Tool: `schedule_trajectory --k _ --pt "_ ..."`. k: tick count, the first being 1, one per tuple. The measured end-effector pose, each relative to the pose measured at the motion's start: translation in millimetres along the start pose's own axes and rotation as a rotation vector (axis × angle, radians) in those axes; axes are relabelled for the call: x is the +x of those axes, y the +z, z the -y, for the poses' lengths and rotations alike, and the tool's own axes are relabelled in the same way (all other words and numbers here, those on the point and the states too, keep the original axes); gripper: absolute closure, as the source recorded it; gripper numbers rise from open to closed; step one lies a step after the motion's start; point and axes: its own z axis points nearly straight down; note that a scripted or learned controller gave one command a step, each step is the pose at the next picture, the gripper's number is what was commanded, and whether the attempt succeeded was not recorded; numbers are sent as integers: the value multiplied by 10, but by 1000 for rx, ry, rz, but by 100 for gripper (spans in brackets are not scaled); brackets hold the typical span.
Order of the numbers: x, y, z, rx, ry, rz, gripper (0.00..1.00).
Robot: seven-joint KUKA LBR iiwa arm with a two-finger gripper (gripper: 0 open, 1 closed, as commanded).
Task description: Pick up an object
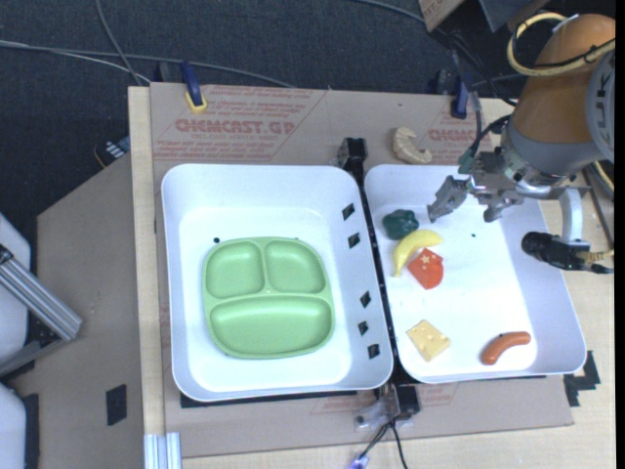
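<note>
lowest in the frame, and so closest to the lens, sits the cheese wedge (pixel 428 339) with the sausage (pixel 505 347) off to its right, both near the front wall of the right bin (pixel 547 291). further back in that bin, the red block (pixel 426 269) touches the lower end of the banana (pixel 414 248), and the dark green piece (pixel 398 224) sits just behind the banana by the divider. the left bin (pixel 181 262) holds a green sectioned tray (pixel 268 296). a tan curved piece (pixel 411 145) rests on the cardboard behind the bins.

the gripper (pixel 469 201) hangs over the back of the right bin with its two fingers spread apart and nothing between them; the left finger (pixel 447 200) points toward the banana and green piece, which lie just beside and below it.

any of these would serve as the object, but the banana and the green piece look nearest to hand. all appear to be small plastic toy foods (light, stiff, smooth-skinned, hardly fragile), so weight seems no worry and slipping seems the real risk. the banana's curve would likely squirt out if pinched at a tip; a grip across its middle, on the narrow width, looks safer, though the red block crowds one end. the green piece looks lumpy and rounder, so closing across its widest part seems best. the cheese wedge, with flat faces and clear room around it, may be the easiest hold.
</note>
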Motion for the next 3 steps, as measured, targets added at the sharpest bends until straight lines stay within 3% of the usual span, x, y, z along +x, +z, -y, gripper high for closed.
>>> schedule_trajectory --k 2,3 --pt "35 866 31 5 0 -1 0" --pt "73 1132 -21 -10 -2 -7 0"
